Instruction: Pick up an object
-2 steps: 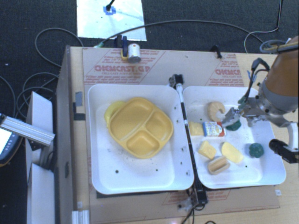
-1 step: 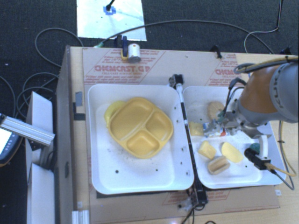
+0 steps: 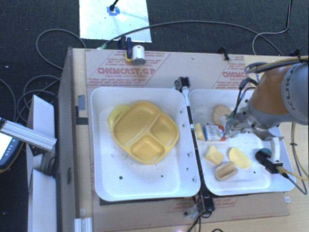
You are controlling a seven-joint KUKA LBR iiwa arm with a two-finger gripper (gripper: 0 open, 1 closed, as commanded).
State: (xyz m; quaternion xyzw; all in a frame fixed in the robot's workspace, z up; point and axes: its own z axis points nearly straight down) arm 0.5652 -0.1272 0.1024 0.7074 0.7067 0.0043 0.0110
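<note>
Gripper point(image 3: 229, 128) low in the right bin point(image 3: 275, 180) near its left edge, grip state cannot be told, touching or just beside a small blue-white carton point(image 3: 212, 132), yellow divided plate point(image 3: 145, 131) in the left bin point(image 3: 120, 180)

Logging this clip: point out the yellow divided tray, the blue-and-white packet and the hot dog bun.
yellow divided tray point(image 3: 145, 131), camera view, central ridge.
blue-and-white packet point(image 3: 212, 132), camera view, middle of its face.
hot dog bun point(image 3: 225, 170), camera view, top.

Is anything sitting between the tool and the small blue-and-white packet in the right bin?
Nothing visible does. The tool sits right at the packet, at its right end; the round cookie lies just behind, off to the side.
</note>
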